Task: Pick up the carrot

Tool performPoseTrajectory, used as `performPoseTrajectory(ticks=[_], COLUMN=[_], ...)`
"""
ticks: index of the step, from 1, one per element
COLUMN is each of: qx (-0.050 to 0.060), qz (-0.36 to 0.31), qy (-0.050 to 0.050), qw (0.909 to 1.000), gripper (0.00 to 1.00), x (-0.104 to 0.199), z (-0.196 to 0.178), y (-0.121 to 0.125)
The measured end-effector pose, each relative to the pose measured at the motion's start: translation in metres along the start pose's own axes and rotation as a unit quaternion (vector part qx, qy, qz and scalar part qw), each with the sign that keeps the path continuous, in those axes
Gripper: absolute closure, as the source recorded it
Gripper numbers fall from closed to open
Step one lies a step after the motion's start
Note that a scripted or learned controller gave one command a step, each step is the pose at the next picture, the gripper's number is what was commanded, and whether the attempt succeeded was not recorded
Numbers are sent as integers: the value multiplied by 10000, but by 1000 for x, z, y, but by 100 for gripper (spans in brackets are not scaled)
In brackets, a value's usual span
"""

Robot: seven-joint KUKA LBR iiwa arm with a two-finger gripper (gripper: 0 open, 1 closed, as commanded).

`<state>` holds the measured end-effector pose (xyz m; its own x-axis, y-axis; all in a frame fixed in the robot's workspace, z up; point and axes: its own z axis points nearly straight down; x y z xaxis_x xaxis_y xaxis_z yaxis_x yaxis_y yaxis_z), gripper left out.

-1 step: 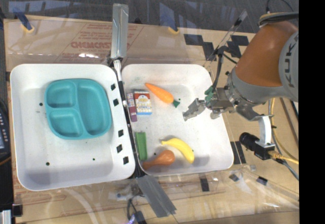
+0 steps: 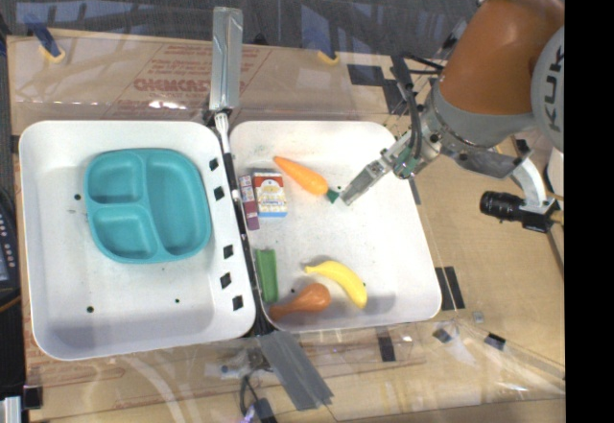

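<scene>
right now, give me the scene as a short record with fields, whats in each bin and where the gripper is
left bin: teal divided plate
right bin: carrot, small carton, banana, green item by the divider, orange-brown pear-shaped item
carrot pose: lying flat, green end toward the gripper
gripper: over the right bin, tip beside the carrot's green end
carrot held: no, it lies on the bin floor
arm: reaches in from the right
</scene>
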<state>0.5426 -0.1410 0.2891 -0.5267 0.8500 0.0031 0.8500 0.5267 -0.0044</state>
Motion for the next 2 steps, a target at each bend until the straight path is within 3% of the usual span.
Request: performPoseTrajectory(ticks=[1, 2], qx=[22, -11], qz=[-530, -692], qy=[23, -13], qw=[9986, 9976], gripper=[0, 0], x=[-19, -63], z=[116, 197], y=[64, 75])
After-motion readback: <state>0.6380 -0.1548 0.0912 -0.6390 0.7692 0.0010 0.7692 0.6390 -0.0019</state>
